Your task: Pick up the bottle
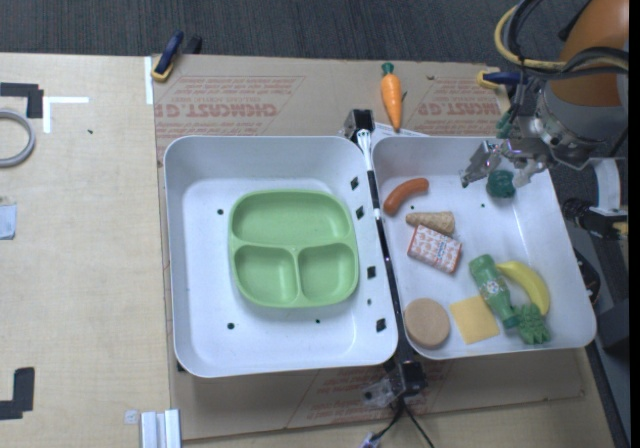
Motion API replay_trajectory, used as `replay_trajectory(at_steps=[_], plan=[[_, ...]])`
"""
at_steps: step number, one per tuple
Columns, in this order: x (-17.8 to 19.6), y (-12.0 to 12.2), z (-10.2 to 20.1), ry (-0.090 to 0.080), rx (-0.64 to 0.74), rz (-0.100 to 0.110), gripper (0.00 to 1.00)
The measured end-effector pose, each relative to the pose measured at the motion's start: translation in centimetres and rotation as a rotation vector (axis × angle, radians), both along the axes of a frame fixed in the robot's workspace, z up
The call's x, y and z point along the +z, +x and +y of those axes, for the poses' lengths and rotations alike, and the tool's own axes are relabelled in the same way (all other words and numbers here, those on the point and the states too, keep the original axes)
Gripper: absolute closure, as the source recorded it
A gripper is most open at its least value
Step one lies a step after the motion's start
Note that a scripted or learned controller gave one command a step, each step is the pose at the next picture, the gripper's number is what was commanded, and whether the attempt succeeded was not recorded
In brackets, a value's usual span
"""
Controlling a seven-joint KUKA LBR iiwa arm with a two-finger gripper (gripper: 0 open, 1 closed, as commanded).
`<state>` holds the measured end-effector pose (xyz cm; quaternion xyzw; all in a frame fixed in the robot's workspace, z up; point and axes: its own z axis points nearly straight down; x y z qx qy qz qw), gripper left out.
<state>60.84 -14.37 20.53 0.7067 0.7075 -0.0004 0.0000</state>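
Though blurred, labelled green bottle (494, 290).

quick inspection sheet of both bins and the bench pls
surface: two white bins side by side on cardboard.
job's things: green bottle lying in right bin, beside banana, untouched.
clutter: green divided plate in left bin; sausage, cracker box, cheese slice, round cookie, small green piece; toy carrot outside.
grippers: gripper over right bin's far corner, away from bottle.
cables: yellow-black hoses on arm.
surroundings: dark carpet.
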Motion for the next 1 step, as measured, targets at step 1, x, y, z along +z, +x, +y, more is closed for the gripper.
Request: replay_trajectory(at_steps=[1], plan=[[0.97, 0.04, -0.03, -0.001, 0.002, -0.001, 1.00]])
